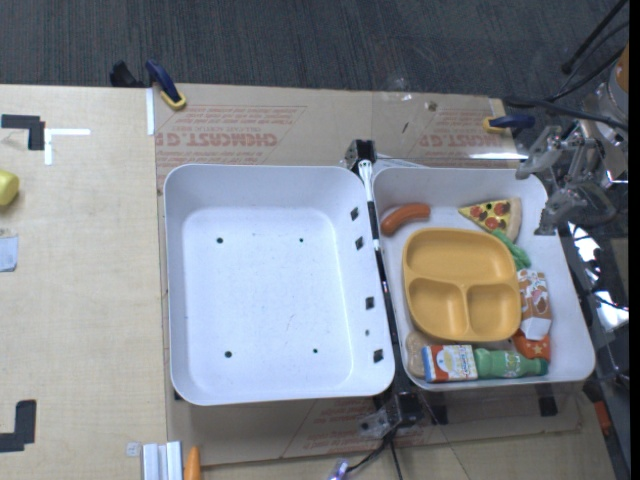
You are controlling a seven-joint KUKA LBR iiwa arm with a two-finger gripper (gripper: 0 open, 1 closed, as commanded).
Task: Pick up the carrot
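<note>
The carrot [533, 344] lies in the right bin [574, 298], squeezed between the yellow divided plate [462, 282] and the bin's right wall. Its orange body runs toward the front and its green top points to the back. The plate's rim hides part of it. My gripper [558, 182] hangs over the far right corner of that bin, well behind the carrot and apart from it, with nothing visibly held.
The right bin also holds a sausage [404, 216], a pizza slice [492, 213] and a green bottle with a label [480, 361] along the front. The left bin [180, 298] stands beside it. A yellow object [6, 188] lies at the bench's far left.
</note>
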